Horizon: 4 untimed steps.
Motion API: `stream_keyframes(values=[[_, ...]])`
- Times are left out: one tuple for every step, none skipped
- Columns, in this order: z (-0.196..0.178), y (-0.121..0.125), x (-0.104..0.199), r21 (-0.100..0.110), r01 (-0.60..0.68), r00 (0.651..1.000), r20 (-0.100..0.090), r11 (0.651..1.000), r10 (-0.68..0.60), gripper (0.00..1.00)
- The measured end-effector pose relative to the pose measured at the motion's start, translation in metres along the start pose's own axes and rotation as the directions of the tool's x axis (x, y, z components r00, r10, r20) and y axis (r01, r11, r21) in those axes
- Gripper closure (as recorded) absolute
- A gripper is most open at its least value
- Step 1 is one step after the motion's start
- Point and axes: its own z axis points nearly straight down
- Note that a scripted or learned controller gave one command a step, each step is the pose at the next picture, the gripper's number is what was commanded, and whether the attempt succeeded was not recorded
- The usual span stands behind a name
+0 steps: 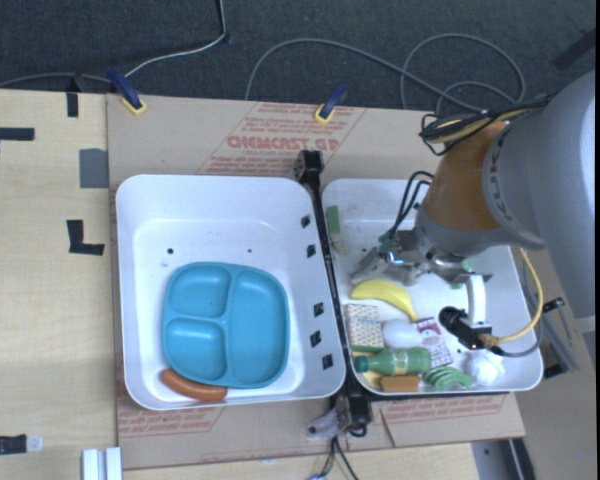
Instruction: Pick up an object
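While the arm [520, 168] reaches in from the right of the frame, its gripper [380, 258] hangs low in the right bin [525, 373], just above the yellow banana [385, 295]; whether anything sits in the claw cannot be told. A blue tray [225, 323] and an orange sausage [192, 386] lie in the left bin [140, 208].

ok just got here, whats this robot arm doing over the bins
The arm reaches in from the right over the right bin, trying to pick something up. Its claw sits low near the bin's upper middle, just above a banana; nothing is visibly gripped. Below the banana lie a green bottle and other small items. The left bin holds a blue divided plate and a sausage by its front edge.
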Motion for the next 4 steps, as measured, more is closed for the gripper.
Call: stream_keyframes(values=[[0.000,-0.027,-0.002,-0.002,0.001,1.000,0.000,1.000,-0.001,0.00],[-0.010,-0.026,-0.003,-0.003,0.001,1.000,0.001,1.000,-0.001,1.00],[-0.098,0.037,0.047,0.005,0.002,1.000,-0.003,1.000,-0.002,1.00],[-0.141,0.028,0.010,0.006,0.000,1.000,-0.001,1.000,0.000,1.00]])
